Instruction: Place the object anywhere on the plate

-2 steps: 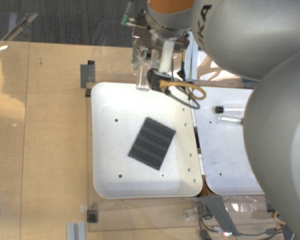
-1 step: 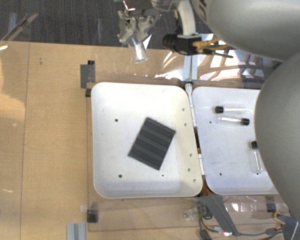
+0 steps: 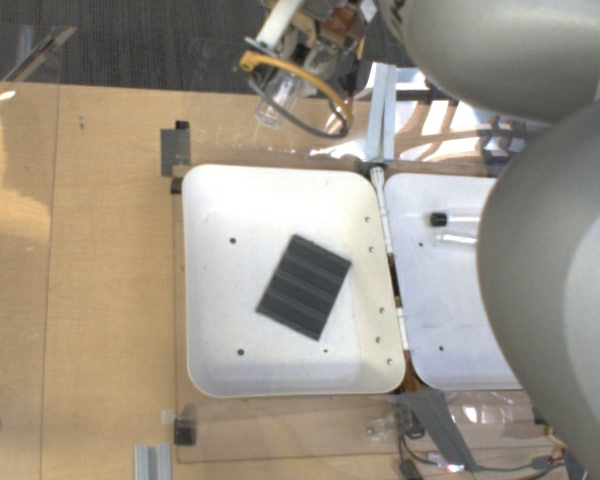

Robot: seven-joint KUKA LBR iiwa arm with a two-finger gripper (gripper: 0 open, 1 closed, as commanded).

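- Lying flat in the left bin (image 3: 210, 368), a dark ribbed plate (image 3: 304, 287) sits turned at a slant near the middle, well apart from every wall; that leaves open room on all sides for something to be set down on it.
- In the right bin (image 3: 420, 358), a clear marker with a black cap (image 3: 452, 222) lies on its side near the far wall, cap pointing toward the divider between the bins. I judge this to be the object meant for the plate, and it has not been picked up.
- The grey arm (image 3: 560, 298) looms over the right bin and hides much of its floor.
- Whether the hand is open or closed, I cannot tell.
- Cables and a yellow hose (image 3: 298, 74) hang beyond the bins' far edge.
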